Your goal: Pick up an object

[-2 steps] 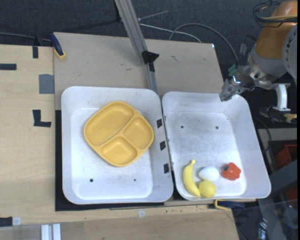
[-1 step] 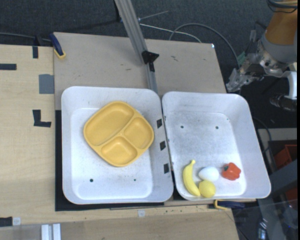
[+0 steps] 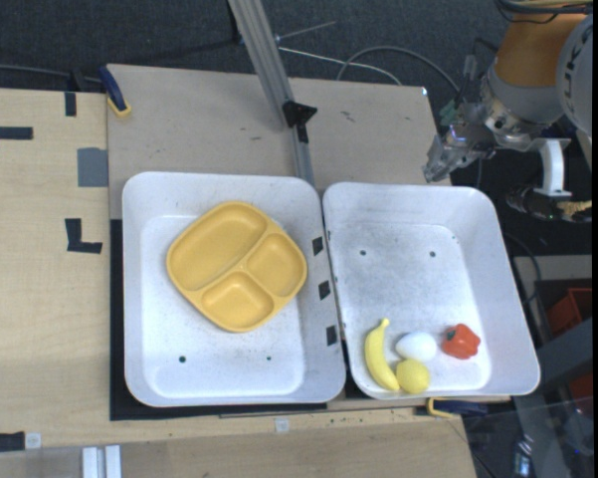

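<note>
From my station I take the right bin [image 3: 478, 212] as my reference. The gripper [image 3: 440, 163] hangs just beyond that bin's far rim, near its far right corner, over the bench [image 3: 199, 118] rather than over the bin floor, with the grey arm and its orange band [image 3: 537, 53] rising away to the right behind it. I cannot tell from this angle how the fingers are set, and I see nothing between them. All the small objects sit bunched in the bin's near right corner: a yellow banana [image 3: 379, 356] lying lengthwise toward the near rim, a white egg-shaped piece [image 3: 416, 346] touching it on the right, a round yellow fruit [image 3: 413, 375] just below the white one, and a red piece [image 3: 461, 342] a little further right, apart from the white one. To the left of the right bin, sharing an edge with it, is the left bin [image 3: 144, 366], and a yellow divided tray [image 3: 236, 265] lies flat in its far half.
</note>
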You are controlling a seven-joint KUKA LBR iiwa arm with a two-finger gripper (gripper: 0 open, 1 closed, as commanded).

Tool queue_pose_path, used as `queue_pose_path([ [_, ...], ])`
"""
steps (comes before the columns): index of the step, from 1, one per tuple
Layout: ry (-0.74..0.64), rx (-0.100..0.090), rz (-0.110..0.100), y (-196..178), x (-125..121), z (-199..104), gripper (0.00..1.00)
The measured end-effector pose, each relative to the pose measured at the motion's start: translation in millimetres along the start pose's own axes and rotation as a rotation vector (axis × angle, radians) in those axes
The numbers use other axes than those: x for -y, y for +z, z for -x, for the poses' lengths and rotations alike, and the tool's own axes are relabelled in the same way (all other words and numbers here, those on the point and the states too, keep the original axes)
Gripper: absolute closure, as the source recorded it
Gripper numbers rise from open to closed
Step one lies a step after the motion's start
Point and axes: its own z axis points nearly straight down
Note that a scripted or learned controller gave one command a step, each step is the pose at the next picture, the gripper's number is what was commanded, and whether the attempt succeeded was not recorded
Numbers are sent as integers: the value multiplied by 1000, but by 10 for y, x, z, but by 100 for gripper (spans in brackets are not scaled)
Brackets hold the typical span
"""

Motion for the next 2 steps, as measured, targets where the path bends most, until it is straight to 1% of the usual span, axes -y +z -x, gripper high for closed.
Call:
queue_pose_path([
  [1,0,0,-3,90,-13,-525,100],
  [2,1,0,-4,212,91,-982,100],
])
